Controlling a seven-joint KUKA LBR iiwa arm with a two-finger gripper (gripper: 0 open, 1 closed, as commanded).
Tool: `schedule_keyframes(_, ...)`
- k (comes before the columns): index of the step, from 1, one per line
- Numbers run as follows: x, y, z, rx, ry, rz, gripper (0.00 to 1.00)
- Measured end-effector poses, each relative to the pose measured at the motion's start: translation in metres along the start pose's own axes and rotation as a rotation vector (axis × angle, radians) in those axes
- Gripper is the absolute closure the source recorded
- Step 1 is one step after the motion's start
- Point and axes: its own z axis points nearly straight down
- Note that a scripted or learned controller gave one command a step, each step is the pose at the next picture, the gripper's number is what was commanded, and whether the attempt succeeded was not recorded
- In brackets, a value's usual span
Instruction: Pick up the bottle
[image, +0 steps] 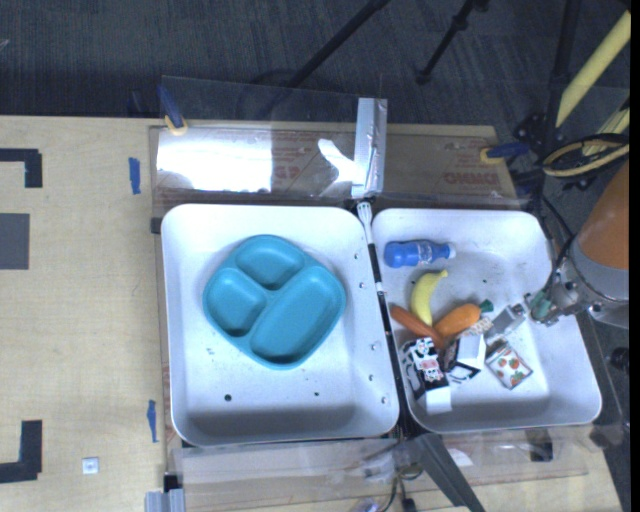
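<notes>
- Right bin (570, 400) holds the bottle (417, 253), lying on its side near the far-left corner, just above a banana (428, 296).
- Left bin (190, 400) holds a blue plate (273, 299).
- Pincer (508, 317) hangs low over the right bin's middle, well right of and nearer than the bottle; I cannot tell its spread.

Arm (605, 240) cut off by right edge. Gripper (500, 325) small, blurred; its state unreadable. Carrot (410, 321) partly under banana (427, 296). Carton (430, 372) print too small to read.
</notes>
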Motion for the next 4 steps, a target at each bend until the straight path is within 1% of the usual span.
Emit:
schedule_keyframes(1, 0.045, -0.021, 0.038, -0.002, -0.010, -0.409, 0.00)
schedule_keyframes(2, 0.081, 0.001, -0.020, -0.003, -0.006, -0.654, 0.00)
schedule_keyframes(3, 0.089, -0.007, 0.032, 0.000, 0.000, -1.107, 0.00)
schedule_keyframes(4, 0.089, -0.005, 0.025, 0.000, 0.003, -1.109, 1.00)
